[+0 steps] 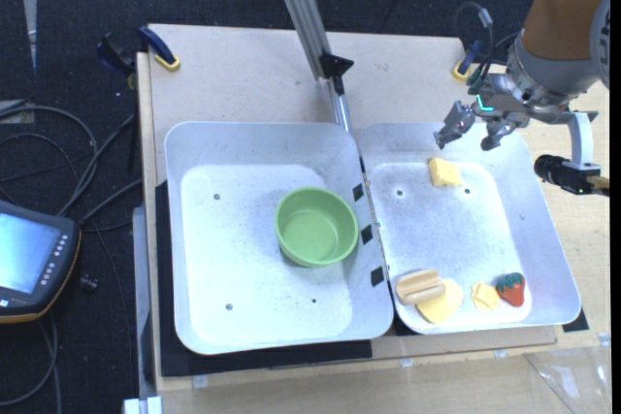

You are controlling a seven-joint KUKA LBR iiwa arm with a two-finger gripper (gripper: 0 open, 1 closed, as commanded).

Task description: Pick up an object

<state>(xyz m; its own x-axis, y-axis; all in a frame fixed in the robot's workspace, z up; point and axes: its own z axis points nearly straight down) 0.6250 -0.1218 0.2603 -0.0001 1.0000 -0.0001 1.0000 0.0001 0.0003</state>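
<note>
One yellow block (444,173) lies just below the jaws (473,129).

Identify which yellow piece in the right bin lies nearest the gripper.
The yellow block at the bin's far end, just below the gripper; the others lie along the near edge.

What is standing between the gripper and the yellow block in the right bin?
Nothing visible. The gripper hangs open above the right bin's far edge, and the yellow block lies just below it on bare floor. The other food pieces sit at the near edge.
</note>
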